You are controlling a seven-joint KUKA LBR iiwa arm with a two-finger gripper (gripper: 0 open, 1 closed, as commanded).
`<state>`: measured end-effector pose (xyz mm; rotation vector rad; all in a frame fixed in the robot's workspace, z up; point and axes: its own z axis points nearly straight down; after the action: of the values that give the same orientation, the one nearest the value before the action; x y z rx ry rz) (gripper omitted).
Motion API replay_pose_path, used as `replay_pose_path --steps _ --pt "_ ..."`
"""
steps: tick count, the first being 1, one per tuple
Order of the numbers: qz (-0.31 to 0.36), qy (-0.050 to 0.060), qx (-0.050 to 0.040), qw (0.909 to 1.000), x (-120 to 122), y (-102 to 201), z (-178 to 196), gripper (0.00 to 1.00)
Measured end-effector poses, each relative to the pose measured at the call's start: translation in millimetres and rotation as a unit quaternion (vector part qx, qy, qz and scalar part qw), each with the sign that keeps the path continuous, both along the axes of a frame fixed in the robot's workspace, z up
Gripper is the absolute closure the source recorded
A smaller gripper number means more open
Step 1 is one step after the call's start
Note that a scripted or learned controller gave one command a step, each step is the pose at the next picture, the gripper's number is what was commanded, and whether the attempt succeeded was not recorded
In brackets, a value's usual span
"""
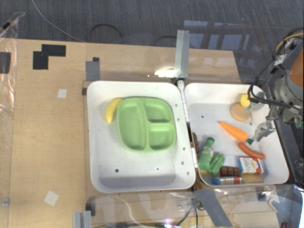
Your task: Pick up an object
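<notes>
Bins sit side by side before us. We see the gripper [262,133] low over the right bin [209,101], by its right wall, just beside the carrot [233,130] and above the sausage [251,151]. Nothing sits between its tips; whether they are apart or together we cannot tell. Left bin [97,141] carries a green tray [145,123] touching a banana [112,109].

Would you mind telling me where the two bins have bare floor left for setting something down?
Left bin: bare along its near edge, below the green tray. Right bin: bare in its far-left part, above the carrot. Crowded: near edge around the green bottle and sausage.
</notes>
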<state>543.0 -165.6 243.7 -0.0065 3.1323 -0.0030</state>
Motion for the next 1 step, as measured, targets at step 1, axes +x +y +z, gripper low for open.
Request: replay_pose_path --steps 1 --pt "-0.014 -0.002 -0.0006 0.9999 1.3 3.0 -149.9 0.0"
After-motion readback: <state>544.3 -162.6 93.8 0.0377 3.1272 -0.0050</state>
